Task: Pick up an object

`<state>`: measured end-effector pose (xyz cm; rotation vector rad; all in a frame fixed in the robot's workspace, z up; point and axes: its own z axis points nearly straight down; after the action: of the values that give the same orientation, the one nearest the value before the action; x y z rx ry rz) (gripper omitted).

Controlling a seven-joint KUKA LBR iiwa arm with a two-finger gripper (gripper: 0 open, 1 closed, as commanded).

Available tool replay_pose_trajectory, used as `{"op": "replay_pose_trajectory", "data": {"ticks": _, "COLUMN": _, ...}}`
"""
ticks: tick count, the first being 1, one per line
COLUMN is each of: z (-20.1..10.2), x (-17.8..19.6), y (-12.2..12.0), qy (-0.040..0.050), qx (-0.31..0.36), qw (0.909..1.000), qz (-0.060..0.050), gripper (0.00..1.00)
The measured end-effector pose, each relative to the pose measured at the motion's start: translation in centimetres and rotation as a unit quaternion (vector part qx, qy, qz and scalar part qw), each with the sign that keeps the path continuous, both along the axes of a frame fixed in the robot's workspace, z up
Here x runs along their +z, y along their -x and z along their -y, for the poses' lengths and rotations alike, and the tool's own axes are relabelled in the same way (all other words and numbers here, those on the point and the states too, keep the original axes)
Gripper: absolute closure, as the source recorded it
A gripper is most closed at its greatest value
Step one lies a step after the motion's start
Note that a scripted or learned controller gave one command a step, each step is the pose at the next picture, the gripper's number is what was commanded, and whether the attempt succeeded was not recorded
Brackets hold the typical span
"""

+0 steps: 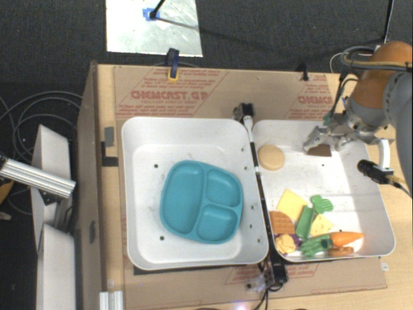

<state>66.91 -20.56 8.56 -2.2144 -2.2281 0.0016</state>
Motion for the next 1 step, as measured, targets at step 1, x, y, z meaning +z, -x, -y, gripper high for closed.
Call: {"op": "replay_pose_trajectory", "data": {"ticks": 1, "z": 0.09, "x": 1.2, "y": -0.14, "qy": 0.0019, "qx": 0.001, "qw": 1.0, "qz": 0.003, "gripper": 1.0}}
